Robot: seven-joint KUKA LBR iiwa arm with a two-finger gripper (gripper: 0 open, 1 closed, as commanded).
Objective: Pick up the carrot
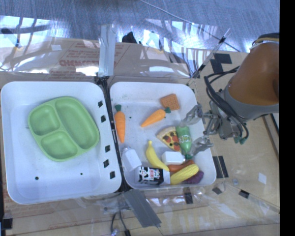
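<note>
From the camera above the bench, we see the gripper (198,129) poised at the right rim of the right-hand bin (137,90), its two fingers (191,115) spread apart with nothing between them. We judge the task barely begun: no carrot has been lifted. Two carrots lie in that bin. One carrot (154,117) rests tilted, just left of the upper finger, its green top pointing toward the waffle cracker (170,102). The second carrot (120,124) lies lengthwise against the bin's left wall, well apart from the fingers. Between the fingers and slightly left stands a green bottle (185,140), touching a pizza slice (168,138). Below the lower finger crowd a banana (156,155), a white block (173,157), a yellow corn-like piece (185,172) and a small black-and-white carton (150,175).

What is left, as we read it, is the whole of the reach, the closing and the lift.

The left-hand bin (19,181) holds a green divided plate (64,128), far from the fingers. Both bins sit on a pale wooden bench (246,181) with flattened cardboard (64,58) behind, and grey carpet (64,4) beyond.
</note>
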